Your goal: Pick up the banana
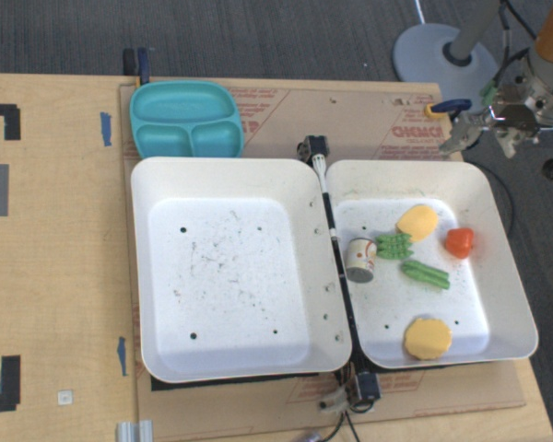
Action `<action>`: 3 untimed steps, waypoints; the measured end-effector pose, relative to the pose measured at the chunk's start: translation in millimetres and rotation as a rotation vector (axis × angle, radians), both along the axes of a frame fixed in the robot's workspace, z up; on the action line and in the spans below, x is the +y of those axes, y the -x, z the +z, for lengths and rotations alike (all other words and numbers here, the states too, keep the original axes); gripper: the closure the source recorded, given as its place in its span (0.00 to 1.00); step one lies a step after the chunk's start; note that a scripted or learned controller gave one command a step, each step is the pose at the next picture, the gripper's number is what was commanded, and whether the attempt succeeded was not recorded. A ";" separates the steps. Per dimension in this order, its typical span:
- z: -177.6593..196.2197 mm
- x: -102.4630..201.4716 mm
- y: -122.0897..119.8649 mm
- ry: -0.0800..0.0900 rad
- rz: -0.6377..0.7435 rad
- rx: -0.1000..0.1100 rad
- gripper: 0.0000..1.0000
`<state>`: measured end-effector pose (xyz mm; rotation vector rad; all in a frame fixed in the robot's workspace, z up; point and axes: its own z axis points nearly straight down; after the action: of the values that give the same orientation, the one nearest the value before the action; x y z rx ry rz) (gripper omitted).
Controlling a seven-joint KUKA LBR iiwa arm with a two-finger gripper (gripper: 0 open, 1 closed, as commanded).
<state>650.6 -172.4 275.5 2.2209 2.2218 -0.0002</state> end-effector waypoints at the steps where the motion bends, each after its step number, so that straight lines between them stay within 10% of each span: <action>1: -72.6 73.3 8.8 -0.001 0.305 0.001 0.00; 3: -91.0 231.1 126.9 -0.002 0.310 0.003 0.00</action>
<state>523.7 58.7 184.4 1.8525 2.5409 -0.0012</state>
